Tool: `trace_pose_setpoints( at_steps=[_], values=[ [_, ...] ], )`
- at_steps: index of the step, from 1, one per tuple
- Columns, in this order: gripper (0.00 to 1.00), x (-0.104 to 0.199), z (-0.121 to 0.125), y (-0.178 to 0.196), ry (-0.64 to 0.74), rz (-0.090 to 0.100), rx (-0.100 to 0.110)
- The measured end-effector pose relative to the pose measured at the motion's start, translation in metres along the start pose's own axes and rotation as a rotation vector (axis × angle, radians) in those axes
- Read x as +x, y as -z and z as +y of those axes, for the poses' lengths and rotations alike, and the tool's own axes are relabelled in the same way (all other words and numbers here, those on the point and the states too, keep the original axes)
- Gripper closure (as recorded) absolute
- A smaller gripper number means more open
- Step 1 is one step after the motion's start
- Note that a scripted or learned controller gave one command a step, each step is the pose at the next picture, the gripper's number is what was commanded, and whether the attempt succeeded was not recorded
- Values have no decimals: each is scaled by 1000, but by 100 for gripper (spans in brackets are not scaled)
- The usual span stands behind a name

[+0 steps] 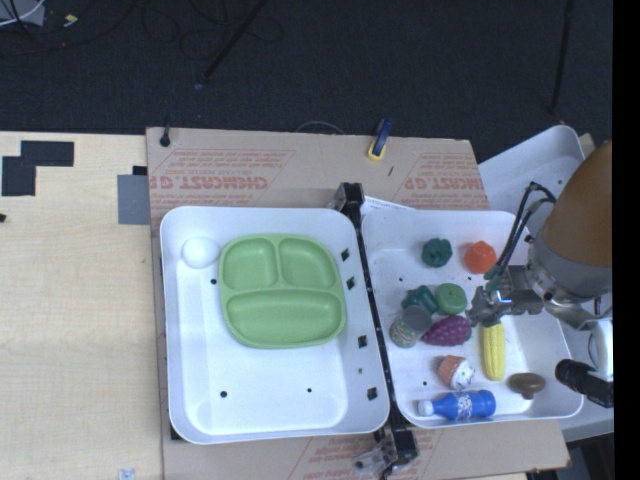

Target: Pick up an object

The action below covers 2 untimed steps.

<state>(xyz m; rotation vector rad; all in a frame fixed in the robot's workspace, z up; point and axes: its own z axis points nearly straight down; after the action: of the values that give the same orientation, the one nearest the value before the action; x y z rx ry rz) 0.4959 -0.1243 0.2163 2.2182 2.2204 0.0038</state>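
Observation:
The right bin (560, 353) holds several small objects. A yellow corn cob (493, 351) lies just below my gripper (489, 306), which hangs low over the middle of the bin. A purple grape bunch (446, 330) sits to the gripper's lower left, and a round green piece (451, 297) lies directly to its left. An orange ball (480, 257) and a dark green toy (436, 253) rest farther back. I see nothing between the fingers.
A grey can (408, 328), a red-and-white toy (455, 371), a brown piece (526, 383) and a blue bottle (460, 405) fill the front of the right bin. The left bin (190, 368) holds a green divided plate (282, 291) and a white ball (199, 252).

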Motion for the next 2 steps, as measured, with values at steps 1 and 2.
trace_pose_setpoints(
  at_steps=[1,2],
  values=[
    [100,-1,0,11,-1,1,5],
    [100,30,29,11,2,2,5]
  ],
)
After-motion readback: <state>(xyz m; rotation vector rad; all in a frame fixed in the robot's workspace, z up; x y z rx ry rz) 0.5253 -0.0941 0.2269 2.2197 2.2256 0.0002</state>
